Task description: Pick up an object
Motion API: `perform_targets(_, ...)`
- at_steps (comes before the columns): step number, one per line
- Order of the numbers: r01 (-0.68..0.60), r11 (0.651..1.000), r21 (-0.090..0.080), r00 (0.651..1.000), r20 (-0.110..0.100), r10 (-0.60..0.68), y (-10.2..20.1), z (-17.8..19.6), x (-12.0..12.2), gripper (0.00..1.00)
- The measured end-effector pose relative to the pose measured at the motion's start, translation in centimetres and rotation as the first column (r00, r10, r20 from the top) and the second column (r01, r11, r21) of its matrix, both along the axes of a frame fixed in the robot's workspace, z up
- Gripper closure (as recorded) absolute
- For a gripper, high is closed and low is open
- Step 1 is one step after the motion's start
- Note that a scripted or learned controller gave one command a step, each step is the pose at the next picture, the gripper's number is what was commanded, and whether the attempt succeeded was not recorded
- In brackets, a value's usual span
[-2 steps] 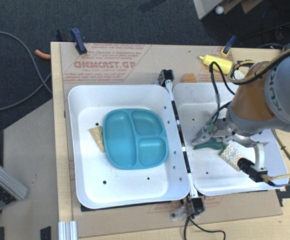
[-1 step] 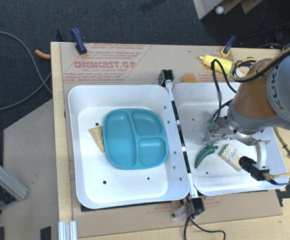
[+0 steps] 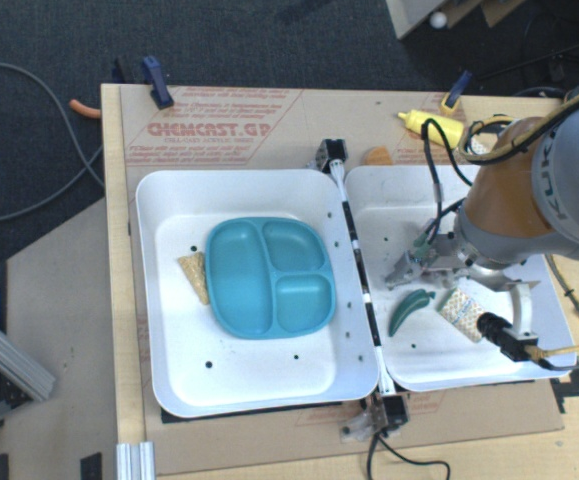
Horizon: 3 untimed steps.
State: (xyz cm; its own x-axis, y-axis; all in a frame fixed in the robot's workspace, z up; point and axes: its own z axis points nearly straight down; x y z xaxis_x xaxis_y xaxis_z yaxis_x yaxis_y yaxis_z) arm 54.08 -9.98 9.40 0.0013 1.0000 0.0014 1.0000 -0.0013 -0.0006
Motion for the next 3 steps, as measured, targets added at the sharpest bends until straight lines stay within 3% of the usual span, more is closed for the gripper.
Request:
perform_targets(1,-0.001,1.000,0.000,1.000,-0.002,0.001,0.2,-1.0,-3.5,0.00)
perform_targets(2,0.000,1.000,-0.001,1.000,0.000,0.000,0.3,0.0,-3.5,1.00)
perform_targets(3,-0.003,1.000,-0.001,1.000,0.001,0.003,6.7,9.1,-0.7,1.00)
